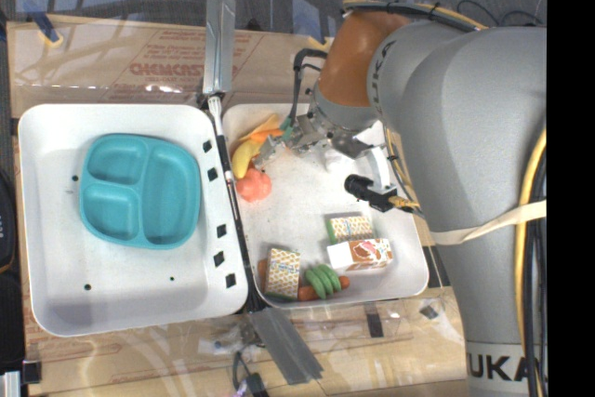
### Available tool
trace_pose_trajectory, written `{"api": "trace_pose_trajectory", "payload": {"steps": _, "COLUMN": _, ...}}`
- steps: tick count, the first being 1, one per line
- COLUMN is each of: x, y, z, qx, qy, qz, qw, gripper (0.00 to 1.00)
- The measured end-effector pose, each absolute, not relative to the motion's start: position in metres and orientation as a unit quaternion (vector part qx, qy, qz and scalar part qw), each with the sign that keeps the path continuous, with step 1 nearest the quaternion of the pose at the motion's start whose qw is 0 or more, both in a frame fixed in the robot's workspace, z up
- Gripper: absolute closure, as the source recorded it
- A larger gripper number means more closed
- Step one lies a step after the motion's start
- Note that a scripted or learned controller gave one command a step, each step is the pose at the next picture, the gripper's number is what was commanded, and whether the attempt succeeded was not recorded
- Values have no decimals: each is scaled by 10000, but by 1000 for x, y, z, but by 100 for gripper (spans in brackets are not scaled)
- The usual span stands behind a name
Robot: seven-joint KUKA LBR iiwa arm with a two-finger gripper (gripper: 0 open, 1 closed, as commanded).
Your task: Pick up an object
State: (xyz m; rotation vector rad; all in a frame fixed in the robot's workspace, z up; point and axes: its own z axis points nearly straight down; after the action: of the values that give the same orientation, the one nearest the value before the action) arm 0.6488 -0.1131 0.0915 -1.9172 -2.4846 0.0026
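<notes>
Grey arm (pixel 465 153) bent down into right bin (pixel 409 279), claw (pixel 296 137) near banana (pixel 244 155), grip state unclear.

A teal divided plate (pixel 141 191) is lying in the left white bin (pixel 56 293), toward its back half and nearer its left wall. Brown cardboard (pixel 121 60) is lying flat under both bins, showing beyond the back edge of the bench.

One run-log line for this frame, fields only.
arm: over right white bin | gripper: beside yellow banana, far-left corner | grasp: unclear | left white bin: teal divided plate
</notes>
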Motion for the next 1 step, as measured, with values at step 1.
{"api": "trace_pose_trajectory", "payload": {"steps": 1, "x": 655, "y": -108, "z": 93, "qx": -6447, "qy": -7644, "qz": 47, "qw": 7, "gripper": 0}}
